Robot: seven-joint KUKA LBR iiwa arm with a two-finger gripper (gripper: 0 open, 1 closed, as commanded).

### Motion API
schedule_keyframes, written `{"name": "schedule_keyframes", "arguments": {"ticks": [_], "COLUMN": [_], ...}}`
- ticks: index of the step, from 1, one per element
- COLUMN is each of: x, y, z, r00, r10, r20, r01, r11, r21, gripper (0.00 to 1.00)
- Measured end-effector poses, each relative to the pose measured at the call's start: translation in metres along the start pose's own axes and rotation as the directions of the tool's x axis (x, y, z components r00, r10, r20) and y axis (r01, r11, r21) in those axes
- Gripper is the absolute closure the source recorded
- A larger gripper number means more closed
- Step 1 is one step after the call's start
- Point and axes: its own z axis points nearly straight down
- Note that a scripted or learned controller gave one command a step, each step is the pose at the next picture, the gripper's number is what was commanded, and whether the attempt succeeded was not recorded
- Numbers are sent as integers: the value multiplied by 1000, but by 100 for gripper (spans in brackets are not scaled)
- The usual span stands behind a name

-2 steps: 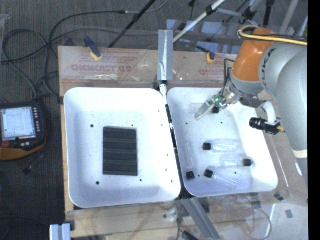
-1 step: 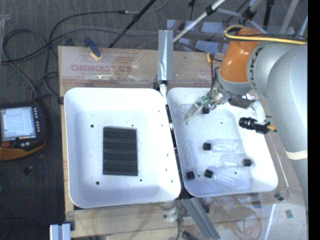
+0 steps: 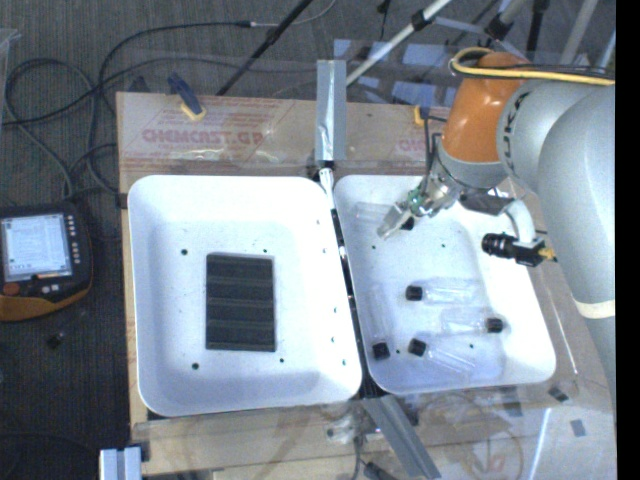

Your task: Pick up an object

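Though blurred, pincer (image 3: 398, 222) (fingers indistinct)

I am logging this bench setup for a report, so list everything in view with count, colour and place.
Bins: two, white, side by side; left bin, right bin.
Ridged pad: one, black, flat in the left bin.
Clear tubes with black caps: about four, lying in the right bin, e.g..
Handheld pendant: one, orange and black with a lit screen, on the floor left of the bench.
Cables: several, black, on the floor.
Clamp: one, blue and yellow, at the board's far left.
Arm: one, grey with orange band, from the right.
Gripper: one, over the right bin's far end.
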Motion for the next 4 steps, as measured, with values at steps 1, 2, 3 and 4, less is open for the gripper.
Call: {"name": "schedule_keyframes", "arguments": {"ticks": [1,2,3,4], "x": [66,66,66,66], "y": [40,40,41,41], "z": [-87,-96,-105,-113], "r00": [999,999,999,999], "r10": [41,41,41,41], "r20": [-9,-8,-8,-8], "r01": [-41,-41,-41,-41], "r11": [999,999,999,999], "r21": [-7,-6,-6,-6], "gripper": [100,100,100,100]}}
